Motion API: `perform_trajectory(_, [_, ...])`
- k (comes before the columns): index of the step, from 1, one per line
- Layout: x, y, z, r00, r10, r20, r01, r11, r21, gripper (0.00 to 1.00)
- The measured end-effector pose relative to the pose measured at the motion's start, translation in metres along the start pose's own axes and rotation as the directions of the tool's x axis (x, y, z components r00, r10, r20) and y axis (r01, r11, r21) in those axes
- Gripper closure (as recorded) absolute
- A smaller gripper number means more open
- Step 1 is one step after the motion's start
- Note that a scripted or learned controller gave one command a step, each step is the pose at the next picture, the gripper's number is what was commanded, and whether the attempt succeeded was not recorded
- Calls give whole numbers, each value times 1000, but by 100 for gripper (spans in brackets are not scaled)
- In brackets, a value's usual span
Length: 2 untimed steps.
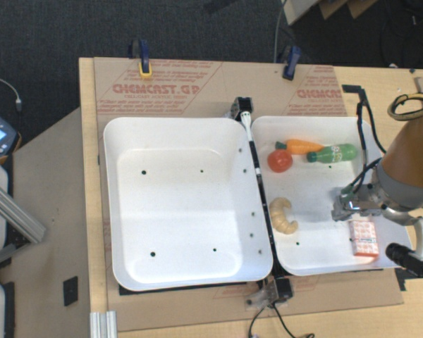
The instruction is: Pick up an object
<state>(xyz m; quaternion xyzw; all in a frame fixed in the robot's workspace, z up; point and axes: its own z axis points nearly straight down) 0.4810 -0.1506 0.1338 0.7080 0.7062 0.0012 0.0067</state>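
while my arm [409,164] reaches in from the right, my jaws [347,204] hang over the right bin [317,259], near its right side. i cannot tell whether they are spread or clenched, since the metal parts blur together from above, and nothing shows between them.

just beside the jaws, toward the near right corner, lies a pink and white box [364,239] with an orange end. a pale croissant [284,215] rests near the bin's left wall, well apart from the jaws. farther back sits a red tomato [280,161], with a carrot [302,146] just behind it and a green bottle [332,153] lying on its side, its end close to the carrot.

the left bin [127,139] sits beside the right one, their rims touching along the middle. both stand on a brown board [99,118] on the worktop, with two blue clamps [291,62] at its far edge.
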Motion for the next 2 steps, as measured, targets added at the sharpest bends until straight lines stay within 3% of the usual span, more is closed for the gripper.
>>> perform_trajectory(2, [-1, 1, -20, 1000, 0, 3, 0, 1000, -4, 100])
